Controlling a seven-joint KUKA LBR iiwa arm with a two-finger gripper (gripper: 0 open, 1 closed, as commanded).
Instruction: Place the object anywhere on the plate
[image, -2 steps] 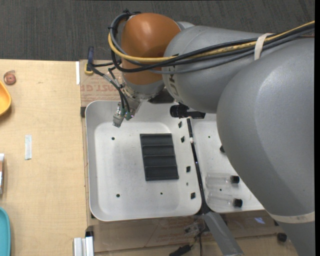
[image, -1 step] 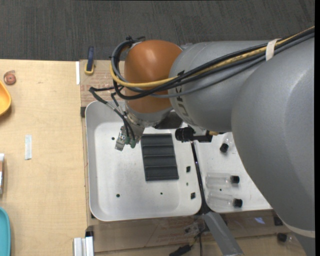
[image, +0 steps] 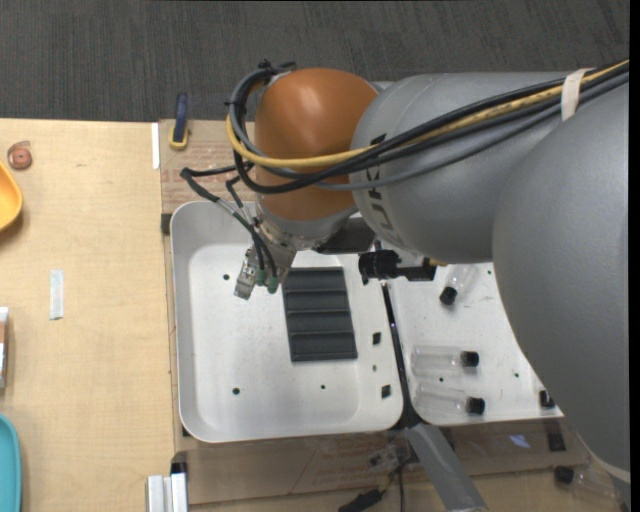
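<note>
Camera view: gripper (image: 256, 277) low over left bin (image: 200, 400), beside dark ridged plate (image: 320, 315); fingers' spread unreadable, perhaps empty; release may miss the plate.

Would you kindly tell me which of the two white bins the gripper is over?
The left bin, the one holding the dark ribbed block. The gripper hangs over its upper part; the right bin holds clear black-capped vials instead.
</note>
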